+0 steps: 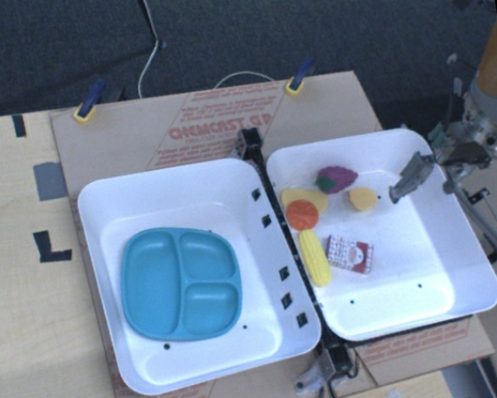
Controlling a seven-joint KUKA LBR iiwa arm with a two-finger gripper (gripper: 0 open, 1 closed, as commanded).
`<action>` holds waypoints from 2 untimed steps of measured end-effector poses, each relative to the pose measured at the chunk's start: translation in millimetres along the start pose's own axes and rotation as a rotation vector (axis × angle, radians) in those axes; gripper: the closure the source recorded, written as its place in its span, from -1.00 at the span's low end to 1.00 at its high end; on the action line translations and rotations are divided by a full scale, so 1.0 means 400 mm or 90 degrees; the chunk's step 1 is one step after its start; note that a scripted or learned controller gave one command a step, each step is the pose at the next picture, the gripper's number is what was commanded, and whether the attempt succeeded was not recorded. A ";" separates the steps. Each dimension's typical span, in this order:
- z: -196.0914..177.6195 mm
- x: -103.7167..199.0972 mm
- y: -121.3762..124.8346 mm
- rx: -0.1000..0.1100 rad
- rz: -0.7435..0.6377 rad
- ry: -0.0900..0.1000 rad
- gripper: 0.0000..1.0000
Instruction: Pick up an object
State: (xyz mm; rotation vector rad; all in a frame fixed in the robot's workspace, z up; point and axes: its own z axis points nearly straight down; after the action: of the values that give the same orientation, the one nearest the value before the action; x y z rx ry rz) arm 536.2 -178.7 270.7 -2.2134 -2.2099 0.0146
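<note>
Holding five toys [327, 223], one plate [181, 282].

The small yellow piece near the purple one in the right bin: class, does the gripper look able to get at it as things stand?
Probably yes. The gripper sits just right of the small yellow piece, with bare bin floor between them; the purple piece lies apart on its far side.

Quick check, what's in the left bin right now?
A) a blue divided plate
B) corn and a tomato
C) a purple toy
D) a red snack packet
A: the blue divided plate lies alone in the left bin, while the corn, tomato, red packet and purple toy all lie in the right bin.
</note>
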 end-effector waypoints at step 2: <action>0.143 0.018 -0.012 -0.003 -0.002 -0.001 -1.00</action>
State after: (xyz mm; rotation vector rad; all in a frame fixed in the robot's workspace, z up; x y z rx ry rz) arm 530.5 -171.2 213.5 -2.2136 -2.2160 0.0102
